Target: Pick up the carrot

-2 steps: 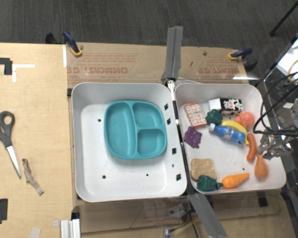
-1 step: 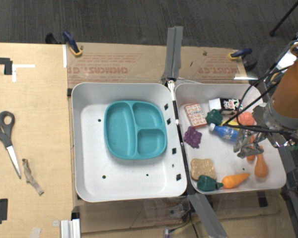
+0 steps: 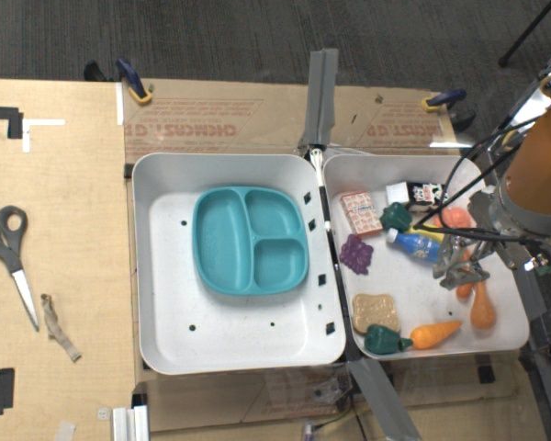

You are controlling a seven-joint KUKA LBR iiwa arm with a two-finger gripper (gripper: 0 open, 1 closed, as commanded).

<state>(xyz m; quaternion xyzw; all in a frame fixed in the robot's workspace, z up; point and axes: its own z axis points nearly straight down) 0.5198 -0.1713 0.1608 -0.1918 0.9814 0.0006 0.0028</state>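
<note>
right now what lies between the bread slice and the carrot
In the camera view, a dark green toy lies between the bread slice and the carrot, touching the carrot's blunt end.

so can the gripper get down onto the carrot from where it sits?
Probably yes. The carrot lies uncovered near the right bin's front wall, the gripper just above it; the green piece touching its end may crowd a grasp.

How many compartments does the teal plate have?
3. The teal plate in the left bin has one long left compartment, and upper-right and lower-right ones.

End effector (image 3: pixel 459 272) above right bin (image 3: pixel 507 340), near carrot (image 3: pixel 434 334).
</note>
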